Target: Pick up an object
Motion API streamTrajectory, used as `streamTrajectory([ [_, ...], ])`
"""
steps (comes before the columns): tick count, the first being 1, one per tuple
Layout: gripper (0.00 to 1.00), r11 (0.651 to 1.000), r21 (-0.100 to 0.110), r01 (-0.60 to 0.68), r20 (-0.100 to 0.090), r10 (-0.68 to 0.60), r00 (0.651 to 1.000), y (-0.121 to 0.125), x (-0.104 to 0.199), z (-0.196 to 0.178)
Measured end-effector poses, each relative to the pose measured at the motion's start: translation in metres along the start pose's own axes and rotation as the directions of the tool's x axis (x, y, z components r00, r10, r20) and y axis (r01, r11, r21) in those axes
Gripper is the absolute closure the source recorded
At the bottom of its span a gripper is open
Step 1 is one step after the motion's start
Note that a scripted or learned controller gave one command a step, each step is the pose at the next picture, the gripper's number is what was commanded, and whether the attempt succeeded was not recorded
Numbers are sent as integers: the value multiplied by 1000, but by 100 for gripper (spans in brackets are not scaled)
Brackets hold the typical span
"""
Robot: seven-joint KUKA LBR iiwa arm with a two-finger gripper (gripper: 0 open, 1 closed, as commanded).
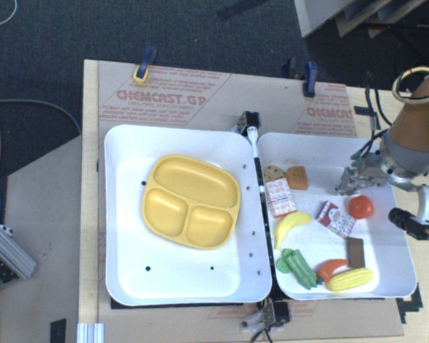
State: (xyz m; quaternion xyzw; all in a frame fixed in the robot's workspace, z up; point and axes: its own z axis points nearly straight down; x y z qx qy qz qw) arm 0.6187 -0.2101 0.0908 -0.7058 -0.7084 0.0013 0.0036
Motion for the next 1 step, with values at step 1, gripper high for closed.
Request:
streamTrajectory([
  [1,100,1000,-9,-2,5,2,1000,-4,9,-53],
])
